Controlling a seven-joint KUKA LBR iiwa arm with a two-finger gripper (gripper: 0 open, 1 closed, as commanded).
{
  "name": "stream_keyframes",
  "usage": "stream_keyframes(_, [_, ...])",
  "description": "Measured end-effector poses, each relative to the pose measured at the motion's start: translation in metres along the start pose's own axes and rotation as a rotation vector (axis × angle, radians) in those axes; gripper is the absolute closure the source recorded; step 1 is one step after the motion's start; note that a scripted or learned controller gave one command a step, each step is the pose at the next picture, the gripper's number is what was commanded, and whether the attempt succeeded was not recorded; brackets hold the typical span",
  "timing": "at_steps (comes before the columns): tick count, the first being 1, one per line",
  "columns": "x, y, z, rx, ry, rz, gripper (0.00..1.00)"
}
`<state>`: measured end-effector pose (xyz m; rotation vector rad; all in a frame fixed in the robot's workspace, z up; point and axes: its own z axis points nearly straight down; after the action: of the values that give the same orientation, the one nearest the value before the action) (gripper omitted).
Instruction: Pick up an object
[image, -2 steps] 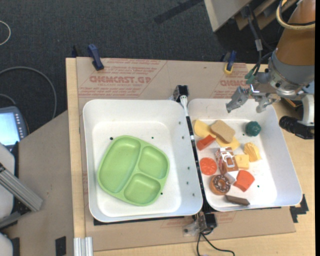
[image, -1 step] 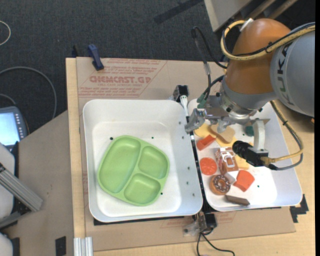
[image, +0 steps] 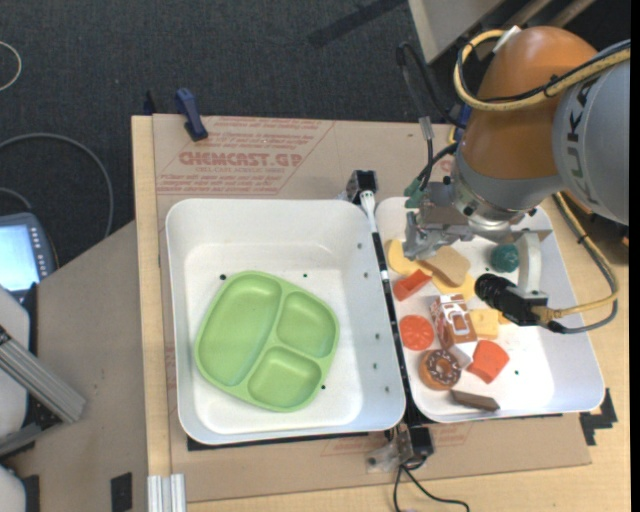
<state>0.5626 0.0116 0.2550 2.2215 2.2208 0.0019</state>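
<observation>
My gripper (image: 425, 244) hangs low over the back left part of the right bin (image: 578, 372). Directly below and beside it lie a yellow round piece (image: 397, 257), a tan slice of bread (image: 451, 268) and an orange-red piece (image: 410, 285). Toward the front of this bin are a red tomato slice (image: 416, 332), a red and white carton (image: 455, 318), a yellow cube (image: 485, 322), a red-orange wedge (image: 487, 361), a brown doughnut (image: 440, 370) and a brown bar (image: 473, 400). A teal ball (image: 505, 258) sits to the gripper's right. I see nothing lifted off the bin floor.
The left bin (image: 190, 235) holds a green divided plate (image: 266, 340). A black clamp (image: 362, 186) sits at the back where the two bins meet. The arm's grey and orange body (image: 520, 110) covers the back of the right bin.
</observation>
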Motion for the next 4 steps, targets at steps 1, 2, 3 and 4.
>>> stream_keyframes(1, [0.047, -0.03, -0.065, -0.006, 0.002, -0.007, 1.0])
stream_keyframes(2, [0.094, -0.028, -0.094, -0.003, 0.002, -0.007, 1.0])
stream_keyframes(3, [0.14, -0.029, -0.29, -0.019, 0.007, -0.006, 1.0])
stream_keyframes(4, [0.193, -0.042, -0.154, 0.016, -0.004, -0.006, 1.0])
